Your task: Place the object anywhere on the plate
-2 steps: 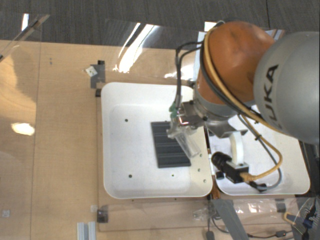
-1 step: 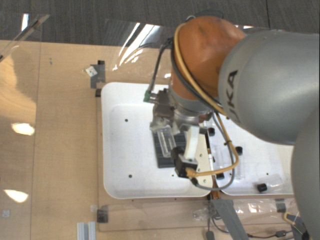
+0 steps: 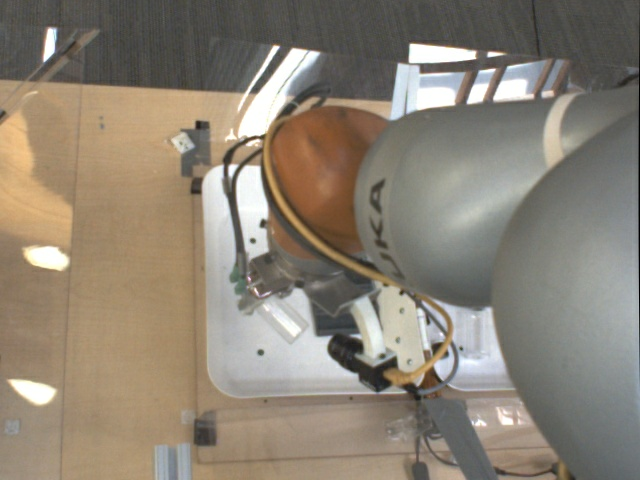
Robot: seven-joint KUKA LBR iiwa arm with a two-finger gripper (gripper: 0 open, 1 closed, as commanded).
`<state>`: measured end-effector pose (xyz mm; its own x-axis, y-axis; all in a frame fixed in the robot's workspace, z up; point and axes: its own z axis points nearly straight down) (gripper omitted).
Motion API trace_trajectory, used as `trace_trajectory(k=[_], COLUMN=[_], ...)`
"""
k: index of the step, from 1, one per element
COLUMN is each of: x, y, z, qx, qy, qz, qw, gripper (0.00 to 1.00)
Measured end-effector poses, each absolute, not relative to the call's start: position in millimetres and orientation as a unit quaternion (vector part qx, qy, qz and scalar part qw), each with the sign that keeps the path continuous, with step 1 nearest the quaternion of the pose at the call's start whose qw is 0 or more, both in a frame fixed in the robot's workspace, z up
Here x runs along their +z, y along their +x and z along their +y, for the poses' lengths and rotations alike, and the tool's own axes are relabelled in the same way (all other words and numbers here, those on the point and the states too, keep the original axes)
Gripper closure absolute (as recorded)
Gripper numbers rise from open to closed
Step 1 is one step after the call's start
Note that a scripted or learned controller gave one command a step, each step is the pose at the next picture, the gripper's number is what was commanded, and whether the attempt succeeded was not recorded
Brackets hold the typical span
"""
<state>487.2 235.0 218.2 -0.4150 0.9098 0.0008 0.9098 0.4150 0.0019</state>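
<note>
The grey arm with its orange band point(image 3: 320, 183) reaches in from the right and hangs over the left white bin point(image 3: 225, 358). Its wrist and gripper point(image 3: 275, 303) sit low over the bin's middle. The arm's bulk covers most of the bin floor, so any plate or object under it is hidden from me. A pale translucent part point(image 3: 283, 320) sticks out below the wrist toward the bin floor.
A second white bin point(image 3: 435, 83) lies at the back right, mostly behind the arm. A small black bracket point(image 3: 195, 153) sits at the left bin's far corner, another point(image 3: 205, 430) at its near corner. Bare wooden bench point(image 3: 100, 268) spreads to the left.
</note>
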Motion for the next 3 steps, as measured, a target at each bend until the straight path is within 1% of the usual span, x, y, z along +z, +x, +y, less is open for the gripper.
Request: trace_trajectory(k=[1, 2, 3], x=[113, 248, 256], y=[486.8, 488.5, 516.0], z=[169, 134, 199], qx=[0.0003, 0.0027, 0.0013], qy=[0.650, 0.691, 0.732], qz=[0.760, 0.723, 0.681], qw=[0.000, 0.001, 0.000], gripper=[1.00, 1.00, 1.00])
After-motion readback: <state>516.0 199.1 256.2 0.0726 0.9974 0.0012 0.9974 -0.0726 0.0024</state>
